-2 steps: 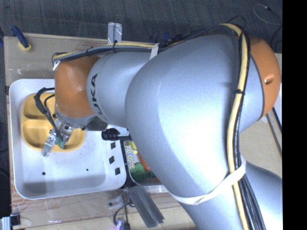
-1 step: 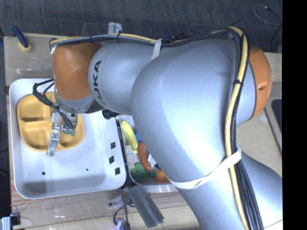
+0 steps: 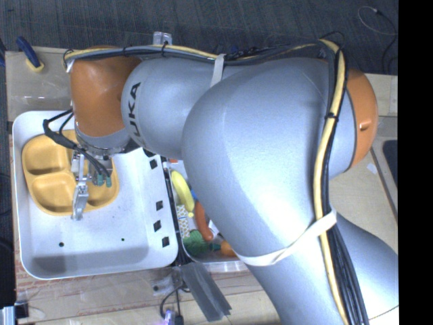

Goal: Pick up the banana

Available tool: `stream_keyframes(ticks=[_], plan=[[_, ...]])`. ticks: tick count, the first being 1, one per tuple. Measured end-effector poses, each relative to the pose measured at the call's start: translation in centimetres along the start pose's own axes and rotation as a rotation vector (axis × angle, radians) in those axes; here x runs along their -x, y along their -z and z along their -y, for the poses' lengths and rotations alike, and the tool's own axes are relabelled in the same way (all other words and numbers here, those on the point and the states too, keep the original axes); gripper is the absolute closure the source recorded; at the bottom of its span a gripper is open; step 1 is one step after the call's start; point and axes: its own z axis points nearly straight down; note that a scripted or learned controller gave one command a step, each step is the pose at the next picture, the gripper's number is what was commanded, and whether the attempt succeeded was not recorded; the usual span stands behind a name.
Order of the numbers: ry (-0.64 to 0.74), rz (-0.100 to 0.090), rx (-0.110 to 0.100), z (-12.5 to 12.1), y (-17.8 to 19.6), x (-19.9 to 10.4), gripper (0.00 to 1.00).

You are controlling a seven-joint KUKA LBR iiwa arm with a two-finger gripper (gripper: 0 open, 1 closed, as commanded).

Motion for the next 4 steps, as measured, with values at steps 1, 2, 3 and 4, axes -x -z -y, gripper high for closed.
stream_keyframes(ticks=[1,2,3,4], plan=[[-0.002,-0.011,0.027,2.9,-0.8,0.6,0.00],[0.034,-0.031,0.008,2.1,-0.6,1.3,0.00],[0.035,-0.031,0.008,2.1,-0.6,1.3,0.00],[0.016,0.129,0.049,4.4,-0.1,-7.1,0.00]])
